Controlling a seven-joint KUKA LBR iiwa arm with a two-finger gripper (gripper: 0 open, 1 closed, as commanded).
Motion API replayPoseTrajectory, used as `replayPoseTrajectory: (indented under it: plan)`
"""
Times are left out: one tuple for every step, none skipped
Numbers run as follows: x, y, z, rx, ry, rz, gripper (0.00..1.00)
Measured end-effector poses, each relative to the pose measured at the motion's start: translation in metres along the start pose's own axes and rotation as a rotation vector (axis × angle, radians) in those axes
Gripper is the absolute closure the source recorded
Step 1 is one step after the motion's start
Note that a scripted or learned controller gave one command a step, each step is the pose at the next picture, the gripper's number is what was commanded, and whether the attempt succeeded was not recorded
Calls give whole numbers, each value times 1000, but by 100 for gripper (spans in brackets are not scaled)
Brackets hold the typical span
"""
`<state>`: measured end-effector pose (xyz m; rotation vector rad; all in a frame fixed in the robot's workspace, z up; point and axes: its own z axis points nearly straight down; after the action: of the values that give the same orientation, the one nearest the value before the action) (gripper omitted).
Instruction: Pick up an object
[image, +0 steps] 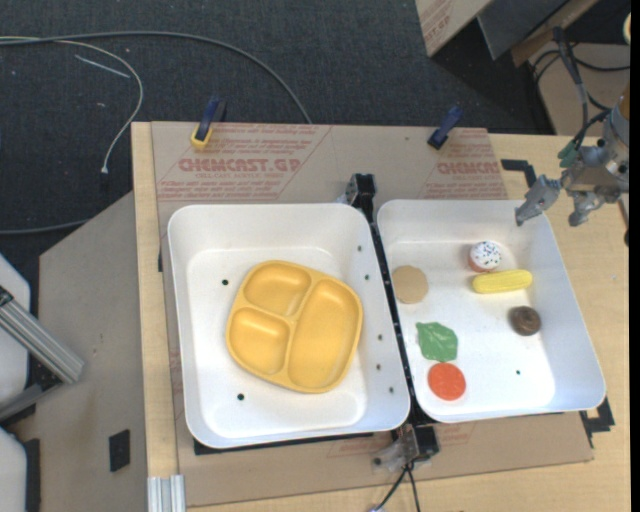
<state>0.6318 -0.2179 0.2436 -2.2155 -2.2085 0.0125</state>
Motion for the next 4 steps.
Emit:
replayPoseTrajectory:
  plan:
    - [1,2,-9,-14,-3,-4,0]
    - [0,-3,34,-11,-2,-3,0]
    - [-2,-2,75,-12,-3,-3,0]
    - [1,-6,137,-9,-1,-4,0]
